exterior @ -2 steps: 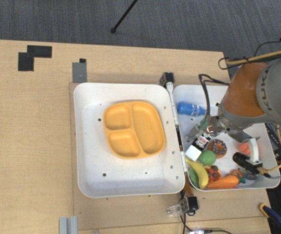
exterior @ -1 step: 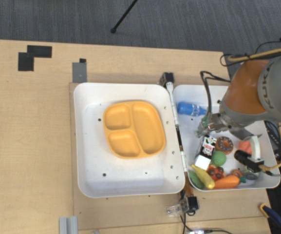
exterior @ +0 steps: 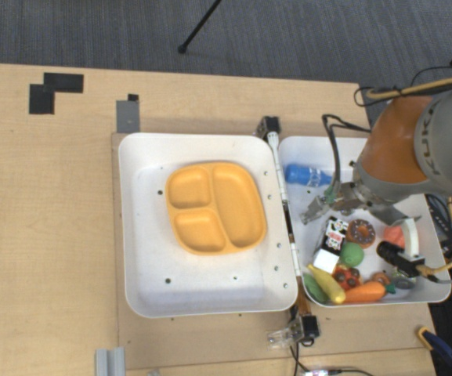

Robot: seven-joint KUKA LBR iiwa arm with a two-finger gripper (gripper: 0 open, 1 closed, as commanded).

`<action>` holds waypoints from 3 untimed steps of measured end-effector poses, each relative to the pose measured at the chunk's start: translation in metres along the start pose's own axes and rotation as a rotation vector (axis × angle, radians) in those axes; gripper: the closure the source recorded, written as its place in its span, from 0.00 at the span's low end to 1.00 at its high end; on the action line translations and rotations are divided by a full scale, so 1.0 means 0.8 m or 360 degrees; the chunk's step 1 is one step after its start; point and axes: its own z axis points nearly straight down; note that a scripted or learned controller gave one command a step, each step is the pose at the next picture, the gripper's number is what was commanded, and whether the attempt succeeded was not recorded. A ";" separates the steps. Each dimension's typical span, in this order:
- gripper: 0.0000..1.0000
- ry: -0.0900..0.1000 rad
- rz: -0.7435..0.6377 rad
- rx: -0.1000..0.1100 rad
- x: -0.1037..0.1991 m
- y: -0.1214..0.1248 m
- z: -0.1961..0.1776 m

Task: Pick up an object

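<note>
A grey and orange arm reaches over the right bin, its gripper spread wide and holding nothing above a pile of toys in that bin, while a yellow divided plate sits in the left bin.

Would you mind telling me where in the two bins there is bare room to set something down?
Left bin: bare white floor all round the yellow divided plate, widest along the near edge. Right bin: crowded with small toys beneath the arm; one small patch borders the blue bottle.
</note>
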 end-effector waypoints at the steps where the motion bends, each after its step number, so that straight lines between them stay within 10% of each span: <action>1: 0.00 0.0002 -0.0638 0.0015 -0.016 -0.060 0.016; 2: 1.00 -0.0005 -0.0638 0.0001 -0.016 -0.056 0.001; 3: 1.00 0.0015 -0.0905 0.0028 0.069 -0.061 -0.105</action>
